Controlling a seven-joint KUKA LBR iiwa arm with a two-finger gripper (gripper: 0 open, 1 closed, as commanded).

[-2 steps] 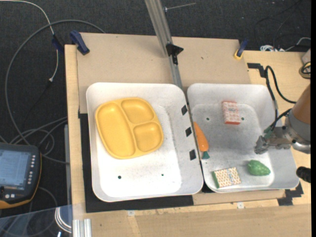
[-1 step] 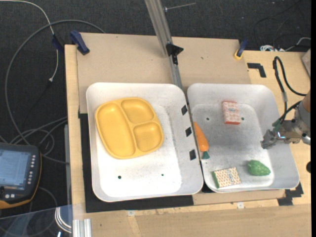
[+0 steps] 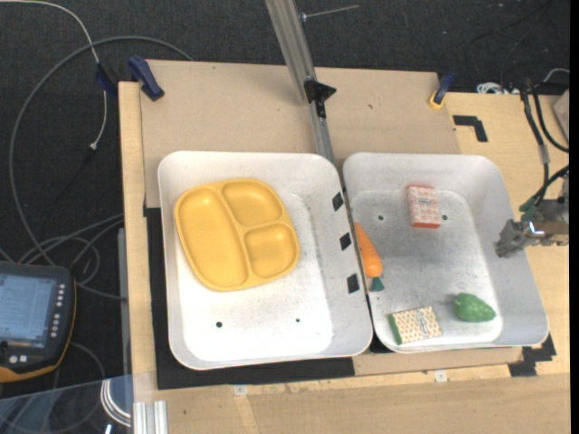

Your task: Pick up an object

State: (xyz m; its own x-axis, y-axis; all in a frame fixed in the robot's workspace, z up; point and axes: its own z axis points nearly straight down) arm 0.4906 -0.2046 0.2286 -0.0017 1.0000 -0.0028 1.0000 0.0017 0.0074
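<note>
Small grey metal gripper — dull, blocky, dark cables above

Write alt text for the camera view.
Two white bins sit side by side: the left bin holds a yellow divided plate; the right bin holds a toy carrot, two small boxes and a green item. The gripper hangs at its right rim.

The robot's gripper pokes in from the right side, low down and close to the edge. It is small and grey, and it points to the left. Some dark cables hang above it, and I can't make out how its tip is set.
</note>
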